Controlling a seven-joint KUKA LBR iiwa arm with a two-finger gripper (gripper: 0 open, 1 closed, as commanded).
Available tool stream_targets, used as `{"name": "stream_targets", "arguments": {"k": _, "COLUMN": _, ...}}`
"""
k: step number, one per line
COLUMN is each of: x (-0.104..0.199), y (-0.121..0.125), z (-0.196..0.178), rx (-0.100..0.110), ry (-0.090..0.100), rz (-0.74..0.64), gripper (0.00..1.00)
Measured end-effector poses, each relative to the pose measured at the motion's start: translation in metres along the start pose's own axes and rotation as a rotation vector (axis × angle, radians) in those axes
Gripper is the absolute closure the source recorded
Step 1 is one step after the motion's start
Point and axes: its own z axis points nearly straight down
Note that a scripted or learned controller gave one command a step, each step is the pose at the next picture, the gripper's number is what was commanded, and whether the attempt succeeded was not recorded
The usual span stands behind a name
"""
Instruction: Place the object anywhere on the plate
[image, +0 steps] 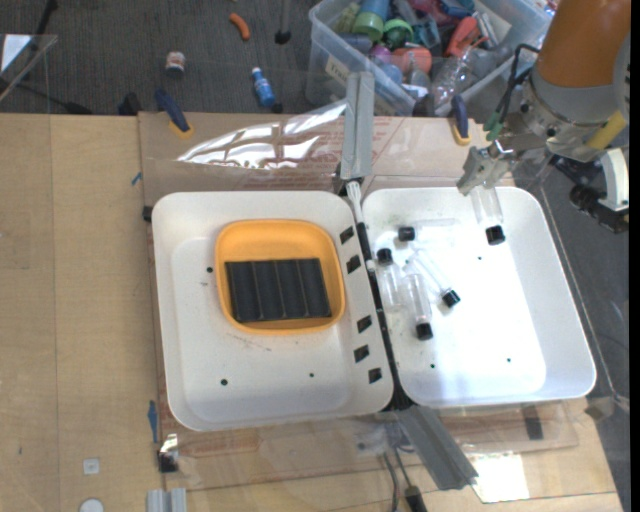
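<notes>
The grey arm (585, 60) reaches in from the upper right, its gripper (482, 172) seemingly angled down-left.

This is a robotics lab or test workshop. A wooden bench (70, 300) bears two white bins (270, 400) fixed side by side under a grey and orange arm (580, 60). Behind it, a clear tub of mixed plastic toys (420, 40) sits on grey carpet (150, 50) strewn with small items.

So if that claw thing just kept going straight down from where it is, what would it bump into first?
Most likely the clear tube with a black cap lying at the back of the right bin, just below the gripper. Depth is hard to judge from one slanted view, so it might hit bare bin floor beside it.
</notes>
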Motion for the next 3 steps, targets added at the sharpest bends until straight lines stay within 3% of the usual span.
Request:
{"name": "stream_targets", "arguments": {"k": 1, "x": -0.026, "y": -0.006, "z": -0.019, "rx": -0.001, "ry": -0.001, "rz": -0.128, "gripper": 1.0}}
{"name": "stream_targets", "arguments": {"k": 2, "x": -0.05, "y": -0.011, "z": -0.057, "rx": -0.003, "ry": -0.002, "rz": -0.401, "gripper": 1.0}}
{"name": "stream_targets", "arguments": {"k": 3, "x": -0.125, "y": -0.027, "z": -0.156, "rx": -0.003, "ry": -0.004, "rz": -0.635, "gripper": 1.0}}
